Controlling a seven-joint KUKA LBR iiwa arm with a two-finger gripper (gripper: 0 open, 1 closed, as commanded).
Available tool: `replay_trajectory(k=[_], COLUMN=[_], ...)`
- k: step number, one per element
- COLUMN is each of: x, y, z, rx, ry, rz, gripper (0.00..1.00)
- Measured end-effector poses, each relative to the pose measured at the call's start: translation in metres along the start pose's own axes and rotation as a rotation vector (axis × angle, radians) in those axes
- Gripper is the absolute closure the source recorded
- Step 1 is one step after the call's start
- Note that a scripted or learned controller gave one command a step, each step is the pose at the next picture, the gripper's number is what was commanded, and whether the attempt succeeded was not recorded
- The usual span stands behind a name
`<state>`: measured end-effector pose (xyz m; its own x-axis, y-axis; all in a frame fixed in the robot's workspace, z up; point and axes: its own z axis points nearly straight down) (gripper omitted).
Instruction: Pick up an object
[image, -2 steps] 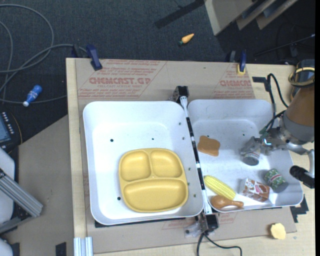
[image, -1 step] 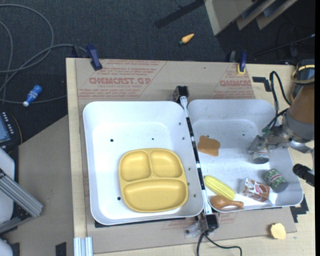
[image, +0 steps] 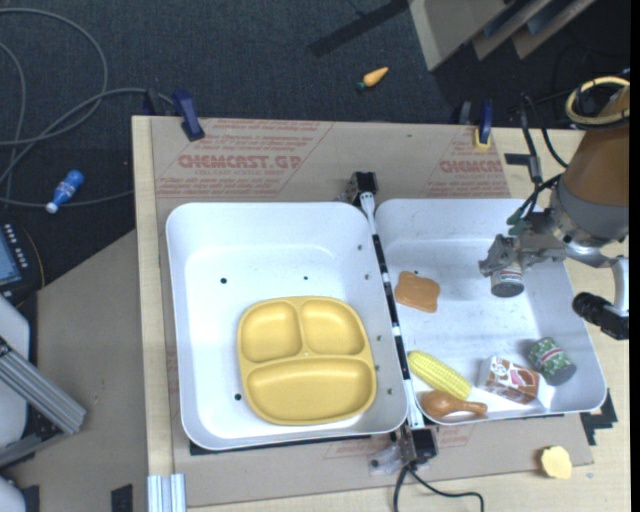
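Objects for picking lie in the right white bin (image: 450, 225): a tan toast-shaped piece (image: 417, 292) near its left wall, a yellow corn cob (image: 440, 374) and brown spoon-like piece (image: 452, 407) at its near-left corner, a printed carton (image: 512, 380) and green can (image: 551, 360) toward its near-right corner. The gripper (image: 506, 282) hangs over that bin's middle, right of the toast piece; I cannot tell its finger state. A yellow compartment plate (image: 304, 358) sits in the neighbouring left white bin (image: 200, 250).

Robot lab bench (image: 300, 150) (clamps, loose cables (image: 60, 100))

1 cam, fixed overhead | slanted look down on bench (image: 300, 140) | both bins in frame | mid-range
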<state>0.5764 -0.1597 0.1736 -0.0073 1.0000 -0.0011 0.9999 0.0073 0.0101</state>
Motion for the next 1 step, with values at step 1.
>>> replay_trajectory(k=[1], x=[0.0766], y=[0.0237], z=[-0.0505], rx=[0.001], ry=[0.002], rz=[-0.003], gripper=[1.0])
